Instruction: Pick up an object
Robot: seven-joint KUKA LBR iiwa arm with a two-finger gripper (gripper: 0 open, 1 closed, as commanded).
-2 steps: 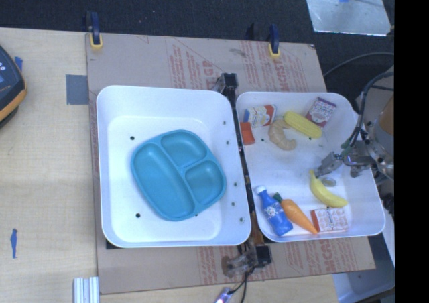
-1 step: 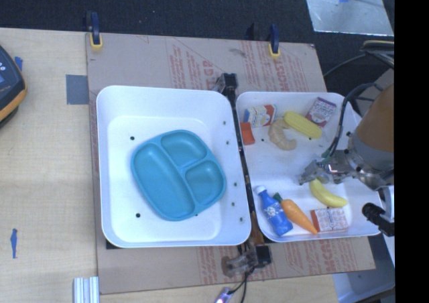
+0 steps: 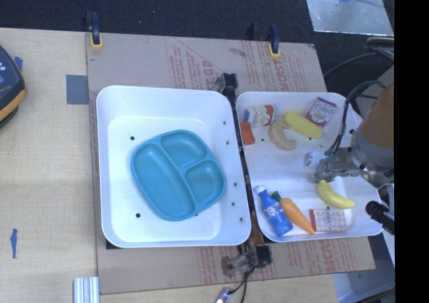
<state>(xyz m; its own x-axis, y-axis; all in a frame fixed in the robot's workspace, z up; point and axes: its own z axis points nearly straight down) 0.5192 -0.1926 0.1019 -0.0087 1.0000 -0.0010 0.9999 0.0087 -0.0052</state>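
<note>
- We saw the gripper (image 3: 326, 173) at the right of the frame, low over the right bin (image 3: 303, 233), just above the banana (image 3: 333, 195).
- We could not tell whether it was released or clenched; nothing showed as held.
- The banana lay in the lower right of that bin, its upper end touching or almost touching the gripper, with a small carton (image 3: 330, 220) just below it.
- Other candidates sat nearby: a carrot (image 3: 295, 215) and a blue bottle (image 3: 273, 210) at the bin's lower left, a corn cob (image 3: 302, 125) and a pale shell-like piece (image 3: 281, 136) near the top.
- The left bin (image 3: 114, 110) held a blue divided plate (image 3: 177, 173), well apart from the arm.
- We judged the banana the likeliest target.
- To do it well, we would centre over the banana's middle, not its tip, and close across its narrow width.
- We would descend straight and keep clear of the carton, since a curved fruit could roll or slip out.
</note>
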